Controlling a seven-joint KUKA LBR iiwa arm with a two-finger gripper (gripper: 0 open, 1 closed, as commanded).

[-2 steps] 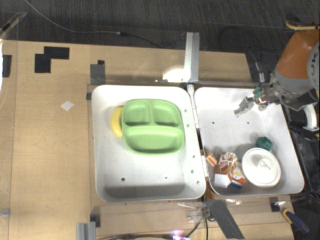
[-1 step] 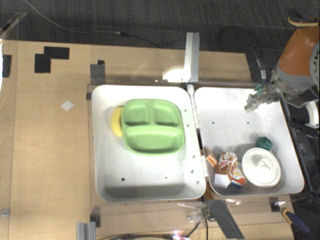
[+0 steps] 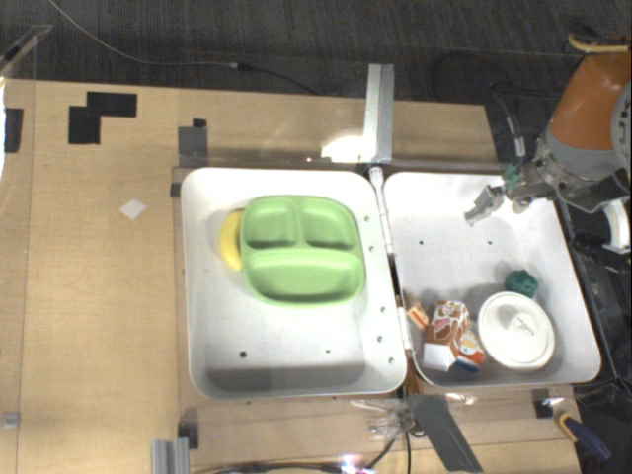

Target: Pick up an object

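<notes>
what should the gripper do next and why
Probably move toward the near edge of the right bin and descend over an object. The gripper sits over bare floor near the bin's far side, while the white bowl, small green object and printed packet cluster at the near edge.

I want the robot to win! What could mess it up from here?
1. The white bowl, the small carton and the teal piece are crowded in one corner of the right bin, so the pincer may bump one while reaching another.
2. The yellow thing is tucked partly under the green tray, hard to grab.
</notes>
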